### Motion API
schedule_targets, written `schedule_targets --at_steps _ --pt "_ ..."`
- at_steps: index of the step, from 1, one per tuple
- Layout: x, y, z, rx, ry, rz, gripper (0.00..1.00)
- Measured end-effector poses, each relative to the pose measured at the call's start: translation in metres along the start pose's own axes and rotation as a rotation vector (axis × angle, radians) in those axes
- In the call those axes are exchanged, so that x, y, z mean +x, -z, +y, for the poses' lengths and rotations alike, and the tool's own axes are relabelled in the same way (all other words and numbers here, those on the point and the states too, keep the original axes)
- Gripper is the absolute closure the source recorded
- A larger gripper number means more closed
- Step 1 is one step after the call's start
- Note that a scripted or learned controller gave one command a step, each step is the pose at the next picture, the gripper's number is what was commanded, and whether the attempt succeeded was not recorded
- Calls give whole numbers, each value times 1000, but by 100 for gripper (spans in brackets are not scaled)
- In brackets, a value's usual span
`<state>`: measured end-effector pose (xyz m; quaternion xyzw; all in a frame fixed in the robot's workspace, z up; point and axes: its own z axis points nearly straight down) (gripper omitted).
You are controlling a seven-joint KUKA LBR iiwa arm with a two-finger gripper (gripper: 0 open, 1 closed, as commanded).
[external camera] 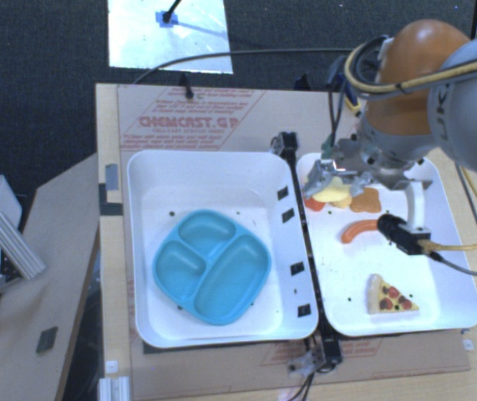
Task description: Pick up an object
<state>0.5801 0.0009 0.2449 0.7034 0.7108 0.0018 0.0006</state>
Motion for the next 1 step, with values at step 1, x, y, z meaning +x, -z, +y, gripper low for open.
schedule_targets --at_steps 1 --pt "51 0 2 1 0 1 100"
